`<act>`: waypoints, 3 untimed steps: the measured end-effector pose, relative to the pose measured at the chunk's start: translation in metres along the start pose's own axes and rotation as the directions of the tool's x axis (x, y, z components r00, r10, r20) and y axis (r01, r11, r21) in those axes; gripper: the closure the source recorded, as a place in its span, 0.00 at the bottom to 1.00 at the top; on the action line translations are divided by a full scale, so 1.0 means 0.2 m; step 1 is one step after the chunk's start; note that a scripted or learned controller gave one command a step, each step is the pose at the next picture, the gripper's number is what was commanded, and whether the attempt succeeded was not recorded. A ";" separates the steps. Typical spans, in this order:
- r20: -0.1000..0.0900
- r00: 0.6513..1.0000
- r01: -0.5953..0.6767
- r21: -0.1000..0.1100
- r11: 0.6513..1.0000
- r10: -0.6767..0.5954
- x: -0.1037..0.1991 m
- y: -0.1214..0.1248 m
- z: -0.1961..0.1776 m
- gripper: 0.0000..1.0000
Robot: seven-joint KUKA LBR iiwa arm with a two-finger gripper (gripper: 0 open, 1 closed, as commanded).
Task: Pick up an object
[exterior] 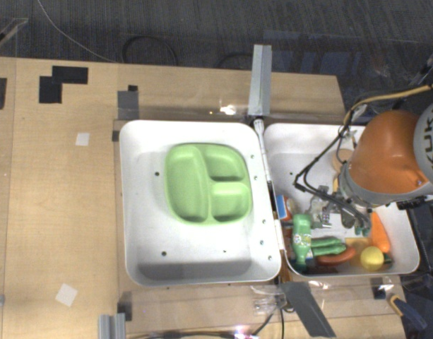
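The gripper (334,216) is hanging low over the right bin (301,150), its dark fingers half lost against cables and clutter, so I cannot tell how far the jaws are standing apart, nor whether anything is sitting between them.

Just under and beside the jaws, toward the bin's near wall, a heap of small toy foods is lying. A green piece (313,244) is resting closest, touching a reddish-brown one (336,258) below it. A yellow lemon-like ball (371,258) is sitting a little farther off toward the arm's side, with an orange carrot-shaped piece (380,233) leaning just above it.

These are looking like light, hollow plastic: stiff, smooth, likely slippery, not fragile. The long green piece is probably offering the best hold, across its narrow middle; the round yellow one is likely to squirt out of a pinch.

Well beyond the jaws, across the divider, the left bin (142,210) is bearing a green compartment tray (205,182), broad and shallow, awkward to pinch except at its rim.
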State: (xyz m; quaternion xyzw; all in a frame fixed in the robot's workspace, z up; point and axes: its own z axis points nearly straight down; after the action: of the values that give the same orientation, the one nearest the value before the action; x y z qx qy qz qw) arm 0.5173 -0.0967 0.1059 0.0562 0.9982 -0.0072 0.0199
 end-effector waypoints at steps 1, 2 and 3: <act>-0.023 0.990 0.137 -0.014 0.990 -0.137 -0.36 -0.19 -0.48 1.00; -0.028 0.990 0.138 -0.016 0.990 -0.138 -0.35 -0.19 -0.47 0.00; -0.022 1.000 0.021 -0.012 1.000 -0.021 -0.49 -0.29 0.10 0.00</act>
State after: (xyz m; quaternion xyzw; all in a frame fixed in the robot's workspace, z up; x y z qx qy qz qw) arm 0.6083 -0.1659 0.0910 0.0457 0.9989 -0.0011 0.0093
